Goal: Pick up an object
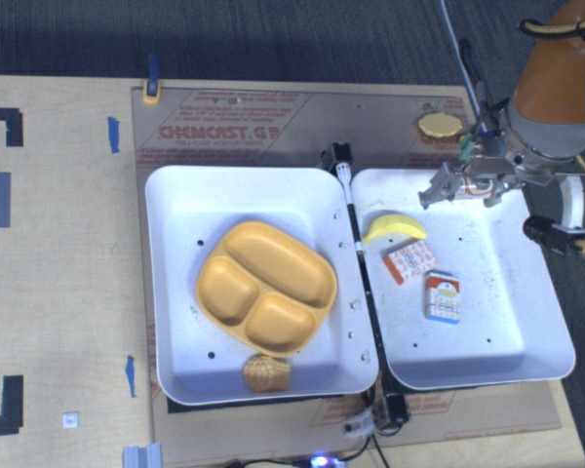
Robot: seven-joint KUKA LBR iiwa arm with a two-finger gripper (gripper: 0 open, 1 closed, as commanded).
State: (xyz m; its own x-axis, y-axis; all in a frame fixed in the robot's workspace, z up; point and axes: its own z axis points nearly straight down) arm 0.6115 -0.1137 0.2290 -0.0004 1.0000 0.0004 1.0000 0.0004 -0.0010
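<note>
Beside claw [447, 189], curved yellow banana [393, 228]

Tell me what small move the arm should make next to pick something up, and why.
Probably lower the hand toward the yellow banana just below-left of it in the right bin. The hand hangs over the bin's far edge with nothing between its fingers, and the banana is the nearest object.

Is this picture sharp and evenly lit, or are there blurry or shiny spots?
In the camera view, light is soft and even; the yellow three-section plastic tray shows mild sheen and casts only a faint shadow on the left white bin; the pincer and the orange-banded grey arm look slightly smeared.
</note>
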